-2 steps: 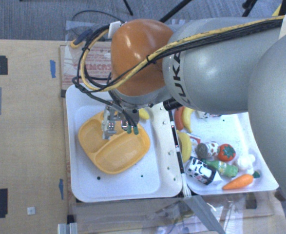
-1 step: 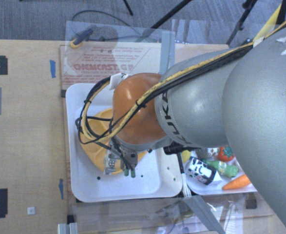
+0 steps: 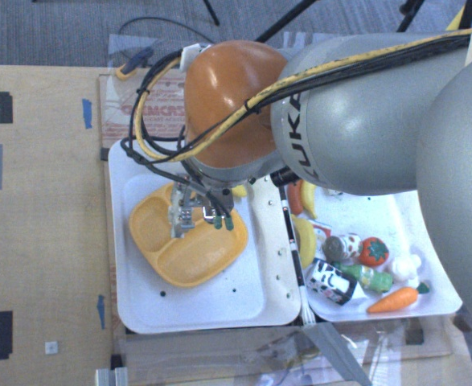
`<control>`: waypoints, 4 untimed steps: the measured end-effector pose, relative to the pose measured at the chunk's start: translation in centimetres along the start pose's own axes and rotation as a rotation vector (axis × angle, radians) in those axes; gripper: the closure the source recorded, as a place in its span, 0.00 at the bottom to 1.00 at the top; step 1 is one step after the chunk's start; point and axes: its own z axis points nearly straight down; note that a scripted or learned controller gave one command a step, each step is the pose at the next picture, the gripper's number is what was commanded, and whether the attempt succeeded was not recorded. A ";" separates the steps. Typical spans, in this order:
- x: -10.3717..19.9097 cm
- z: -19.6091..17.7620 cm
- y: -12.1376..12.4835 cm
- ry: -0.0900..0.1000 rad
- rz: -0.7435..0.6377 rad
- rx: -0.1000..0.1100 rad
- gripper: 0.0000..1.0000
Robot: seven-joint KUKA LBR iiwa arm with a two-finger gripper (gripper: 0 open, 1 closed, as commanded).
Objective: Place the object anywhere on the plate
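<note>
Over the yellow plate (image 3: pixel 189 248) hangs the end effector (image 3: pixel 202 215) — grip unclear, perhaps empty — toys (image 3: pixel 364 268) well apart.

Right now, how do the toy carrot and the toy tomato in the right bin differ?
The orange tapered toy carrot is long and lies on its side near the bin's front edge; the round red toy tomato is squat and sits further back. The carrot's green end points toward the view's right; the tomato's green top faces up. Both are toy food in the right white bin.

The bench (image 3: pixel 43 215) bears two white bins (image 3: pixel 211 308) side by side, perhaps over cardboard (image 3: pixel 143 107).
</note>
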 end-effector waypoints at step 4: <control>4.1 -19.8 -6.2 -0.011 0.054 -0.003 1.00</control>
